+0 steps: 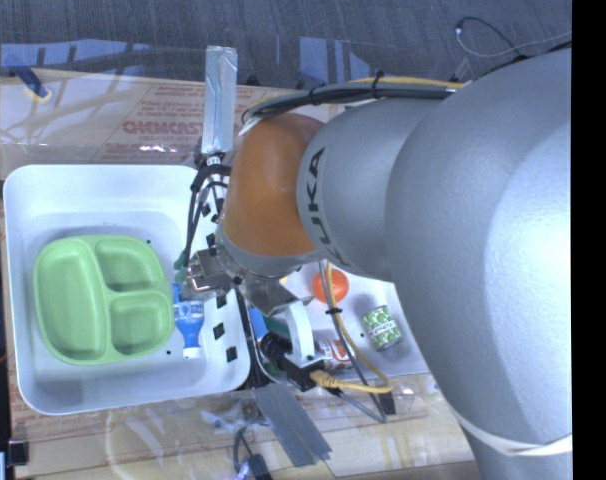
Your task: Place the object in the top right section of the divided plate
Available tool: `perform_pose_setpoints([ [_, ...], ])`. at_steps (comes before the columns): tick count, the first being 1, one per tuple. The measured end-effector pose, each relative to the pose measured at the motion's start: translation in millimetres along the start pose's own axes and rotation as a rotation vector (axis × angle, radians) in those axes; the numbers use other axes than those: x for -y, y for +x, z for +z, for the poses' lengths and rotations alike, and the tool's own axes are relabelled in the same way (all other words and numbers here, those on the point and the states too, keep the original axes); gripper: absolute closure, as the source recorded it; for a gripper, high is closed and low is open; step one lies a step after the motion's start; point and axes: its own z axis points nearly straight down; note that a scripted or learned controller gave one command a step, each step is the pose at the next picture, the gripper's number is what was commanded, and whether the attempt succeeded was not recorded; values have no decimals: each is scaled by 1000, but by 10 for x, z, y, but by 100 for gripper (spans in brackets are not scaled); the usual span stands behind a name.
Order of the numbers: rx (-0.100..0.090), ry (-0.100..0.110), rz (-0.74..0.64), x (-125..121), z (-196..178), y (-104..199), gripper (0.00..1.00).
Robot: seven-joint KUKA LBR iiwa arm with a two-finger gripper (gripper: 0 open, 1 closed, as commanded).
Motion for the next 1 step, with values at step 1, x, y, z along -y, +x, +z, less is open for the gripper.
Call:
perform_pose_setpoints([
  [1, 1, -5, -74, 188, -255, -143, 100],
])
